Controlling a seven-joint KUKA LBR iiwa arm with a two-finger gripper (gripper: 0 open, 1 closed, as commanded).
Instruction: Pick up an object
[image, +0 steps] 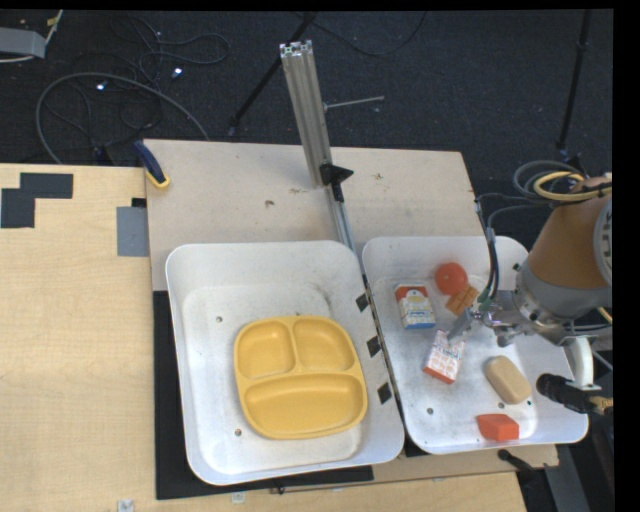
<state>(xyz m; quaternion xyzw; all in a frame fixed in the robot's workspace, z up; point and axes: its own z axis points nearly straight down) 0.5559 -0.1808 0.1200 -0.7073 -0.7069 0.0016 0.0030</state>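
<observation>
The right bin (440, 425) holds several small items. A white and red packet (443, 359) lies near its middle, and my gripper (466, 323) sits just above and right of the packet's top end, close to it. Beside the gripper are a red ball (450, 275) and an orange-brown piece (462, 298). A small white and blue carton (415, 306) stands to the left. A tan oblong block (507, 380) and a red block (498, 427) lie nearer the front. The arm (565, 260) comes in from the right.
The left bin (200, 300) carries a yellow divided plate (298, 376). A metal post (308, 110) rises behind the bins. A black part of the arm (565, 392) hangs over the right bin's front right corner.
</observation>
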